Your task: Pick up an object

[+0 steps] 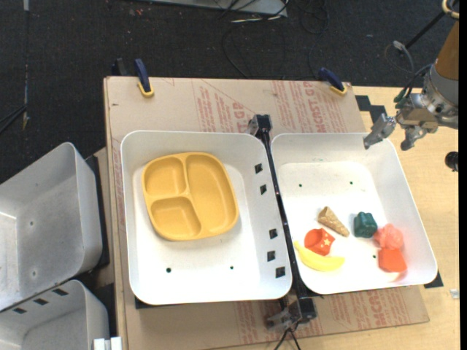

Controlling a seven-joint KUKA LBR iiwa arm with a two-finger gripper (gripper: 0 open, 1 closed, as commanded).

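Claw (392,133) hangs over the right bin's (314,152) far corner, fingers spread, gripping nothing. Down at the bin's near end the toys crowd together: banana (319,260) touching red pepper (319,240), cone (333,221), green block (365,224), pink lump (390,236), orange piece (392,259). Yellow plate (190,195) fills the left bin (146,268).

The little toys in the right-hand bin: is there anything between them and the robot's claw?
Nothing visible blocks the way. The gripper hangs open above the right bin's far right corner. The toys, among them a green piece and a yellow banana, lie uncovered at the near end, with bare bin floor between.
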